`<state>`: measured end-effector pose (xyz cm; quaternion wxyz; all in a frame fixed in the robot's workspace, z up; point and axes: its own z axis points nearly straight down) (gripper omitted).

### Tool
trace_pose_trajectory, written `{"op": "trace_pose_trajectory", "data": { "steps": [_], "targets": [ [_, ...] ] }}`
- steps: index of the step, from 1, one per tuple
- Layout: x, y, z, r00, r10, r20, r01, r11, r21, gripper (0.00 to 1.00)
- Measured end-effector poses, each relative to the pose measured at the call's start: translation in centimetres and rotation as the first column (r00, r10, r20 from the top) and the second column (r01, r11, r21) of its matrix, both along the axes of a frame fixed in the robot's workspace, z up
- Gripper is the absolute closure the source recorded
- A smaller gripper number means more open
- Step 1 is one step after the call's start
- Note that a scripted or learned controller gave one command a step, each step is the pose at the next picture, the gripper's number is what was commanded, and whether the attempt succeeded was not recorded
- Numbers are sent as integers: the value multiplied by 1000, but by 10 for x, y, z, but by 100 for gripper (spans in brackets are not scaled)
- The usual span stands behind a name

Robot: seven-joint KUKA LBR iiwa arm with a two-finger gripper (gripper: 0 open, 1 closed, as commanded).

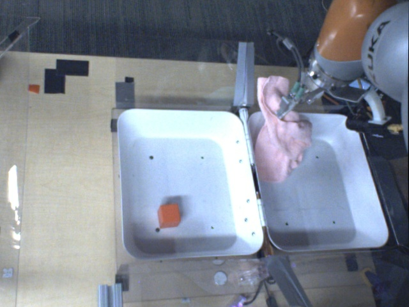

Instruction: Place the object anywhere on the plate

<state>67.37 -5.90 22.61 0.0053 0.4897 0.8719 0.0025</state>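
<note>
The arm [358, 24] comes in from the upper right, its orange band up near the top corner, and the claw [285, 107] sits over the back left part of the right bin [345, 235]. A pink cloth [280, 142] hangs from the claw: the fingers are pinched closed on a fold near the cloth's upper part, and the rest droops down in a loose, crumpled sheet. The top of the cloth rises behind the bin's back rim, close to the grey post [243, 75] standing between the two bins, and its lower end dangles over the left side of the right bin, just beside the divide. Whether that lower end touches the bin floor I cannot tell.

In the left bin [134, 171] a small orange block [169, 215] lies on the floor toward the front, left of centre, well apart from the cloth and claw. Both bins sit side by side on the pale wooden table [57, 184], which has some black marks [62, 74] and a tiny orange square [34, 89] at its far left.
</note>
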Motion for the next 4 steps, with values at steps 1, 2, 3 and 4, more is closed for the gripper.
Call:
{"op": "trace_pose_trajectory", "data": {
  "steps": [1, 2, 3, 4],
  "targets": [
    [-10, 48, 0, 919, 393, -2, -393, 919, -2, 100],
    [-15, 100, -7, 694, 720, -2, -720, 694, -6, 100],
    [-8, 150, -12, 519, 855, -2, -855, 519, -7, 100],
    [-11, 203, -3, 516, 857, -1, -857, 516, -7, 100]
  ]
}}
